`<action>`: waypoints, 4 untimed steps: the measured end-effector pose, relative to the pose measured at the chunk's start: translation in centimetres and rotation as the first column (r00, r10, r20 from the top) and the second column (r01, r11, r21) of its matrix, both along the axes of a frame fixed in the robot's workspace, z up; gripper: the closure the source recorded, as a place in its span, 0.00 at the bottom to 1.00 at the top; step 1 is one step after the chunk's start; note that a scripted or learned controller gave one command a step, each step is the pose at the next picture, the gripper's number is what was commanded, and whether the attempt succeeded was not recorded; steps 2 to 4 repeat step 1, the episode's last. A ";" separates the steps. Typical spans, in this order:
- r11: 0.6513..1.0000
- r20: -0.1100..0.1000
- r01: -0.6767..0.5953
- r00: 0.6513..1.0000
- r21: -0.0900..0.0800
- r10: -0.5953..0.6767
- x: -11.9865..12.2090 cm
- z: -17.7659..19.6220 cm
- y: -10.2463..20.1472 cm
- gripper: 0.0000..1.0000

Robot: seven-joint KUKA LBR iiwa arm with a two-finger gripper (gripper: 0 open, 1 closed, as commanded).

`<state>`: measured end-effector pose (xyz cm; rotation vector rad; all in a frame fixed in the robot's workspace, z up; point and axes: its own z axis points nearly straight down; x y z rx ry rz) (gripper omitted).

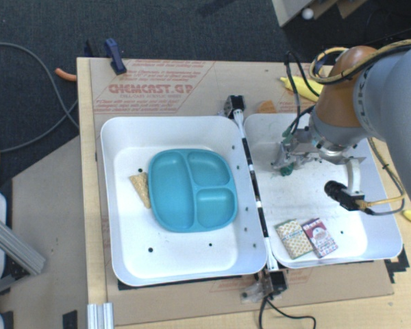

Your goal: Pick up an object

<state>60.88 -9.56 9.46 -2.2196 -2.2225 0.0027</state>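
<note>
The gripper [285, 162] hangs low in the right bin [377, 242]; its grip I cannot tell. Two packets [307, 237] lie near. One blue tray [192, 189] covers one cracker [141, 186] in the left bin [123, 252].

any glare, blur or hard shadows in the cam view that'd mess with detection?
Camera view: even, soft light; the white bins read bright but not blown out, with faint shadows under the teal tray. The gripper area is small and slightly soft, and the print on the two packets isn't legible.
</note>
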 end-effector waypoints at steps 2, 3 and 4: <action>1.000 0.002 0.000 1.000 0.002 0.000 -3.8 9.0 7.0 1.00; 1.000 0.002 0.000 1.000 0.002 0.000 -3.8 9.0 7.0 1.00; 1.000 0.002 0.000 1.000 0.002 0.000 -3.8 9.0 7.0 1.00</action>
